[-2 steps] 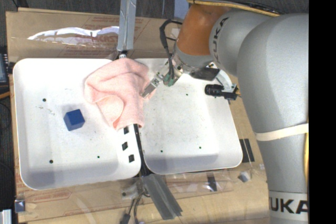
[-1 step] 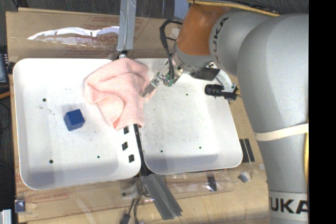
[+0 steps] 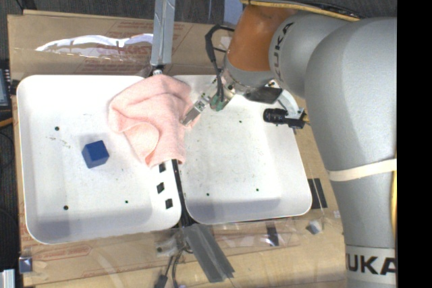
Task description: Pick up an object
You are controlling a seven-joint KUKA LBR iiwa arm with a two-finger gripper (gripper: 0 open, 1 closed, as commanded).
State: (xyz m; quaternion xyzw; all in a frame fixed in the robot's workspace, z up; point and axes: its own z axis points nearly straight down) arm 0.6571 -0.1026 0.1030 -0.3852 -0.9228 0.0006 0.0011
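the grey kuka arm [image 3: 337, 98] is filling the right side of the camera view, its orange band [image 3: 253, 40] sitting above the wrist at the far edge of the right bin [image 3: 243, 165]. the left bin [image 3: 47, 165] is lying beside it, their inner walls touching along the middle. a pink cloth [image 3: 150, 117] is draping over that shared divide, mostly lying in the left bin's far right corner and spilling across the rim. the gripper [image 3: 191, 112] is reaching leftward from the wrist, its tip meeting the cloth's right edge; how wide it stands, i cannot tell. a small blue cube [image 3: 95, 153] is sitting in the left bin, near the cloth but apart from it.
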